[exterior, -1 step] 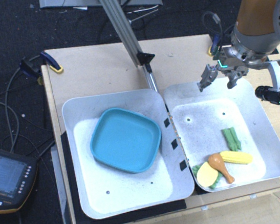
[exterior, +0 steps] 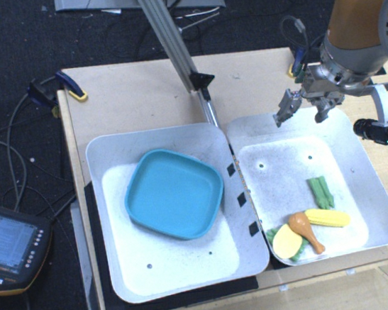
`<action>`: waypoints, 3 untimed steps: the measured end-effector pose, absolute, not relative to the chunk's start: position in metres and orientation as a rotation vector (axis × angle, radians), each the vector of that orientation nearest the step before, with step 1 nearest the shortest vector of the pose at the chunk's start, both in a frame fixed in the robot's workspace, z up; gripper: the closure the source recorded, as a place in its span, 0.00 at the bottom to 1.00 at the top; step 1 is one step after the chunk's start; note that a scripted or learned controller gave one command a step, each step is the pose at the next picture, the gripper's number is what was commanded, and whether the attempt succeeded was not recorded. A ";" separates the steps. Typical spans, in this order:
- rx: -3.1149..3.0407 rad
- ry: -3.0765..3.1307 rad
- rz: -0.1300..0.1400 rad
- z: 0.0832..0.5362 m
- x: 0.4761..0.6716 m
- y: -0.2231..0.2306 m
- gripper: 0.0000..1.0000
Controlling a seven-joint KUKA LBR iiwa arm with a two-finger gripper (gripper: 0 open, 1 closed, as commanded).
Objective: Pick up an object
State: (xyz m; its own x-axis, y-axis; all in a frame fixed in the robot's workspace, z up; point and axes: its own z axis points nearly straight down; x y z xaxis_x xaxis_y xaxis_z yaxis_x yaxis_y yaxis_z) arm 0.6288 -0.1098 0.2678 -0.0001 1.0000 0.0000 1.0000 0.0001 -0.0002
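My gripper (exterior: 303, 113) hangs above the far edge of the right bin (exterior: 283, 174), its two fingers spread open with nothing between them. Near the bin's front right lie a green strip (exterior: 320, 192), a yellow corn-like piece (exterior: 327, 219), an orange drumstick-shaped piece (exterior: 304, 228) and a yellow round slice (exterior: 286, 241) on a green leaf. All of these lie well in front of the gripper.
A blue square plate (exterior: 174, 193) fills the middle of the left bin (exterior: 124, 268). A slanted metal pole (exterior: 174, 39) comes down to the ridge between the bins. Clamps sit at the bench's far corners. A teach pendant (exterior: 6, 247) lies off the bench to the left.
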 end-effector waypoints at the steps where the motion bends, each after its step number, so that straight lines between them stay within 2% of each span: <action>1: -2.219 -2.218 0.005 0.213 0.619 -0.114 0.00; 2: -2.219 -2.219 0.004 0.167 0.624 -0.119 0.00; 3: -2.219 -2.219 0.004 0.117 0.613 -0.121 0.00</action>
State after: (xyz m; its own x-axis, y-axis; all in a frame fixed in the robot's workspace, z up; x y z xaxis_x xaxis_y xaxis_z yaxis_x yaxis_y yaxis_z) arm 0.6132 -0.1211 0.1172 -0.0001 1.0000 0.0004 1.0000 0.0001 -0.0044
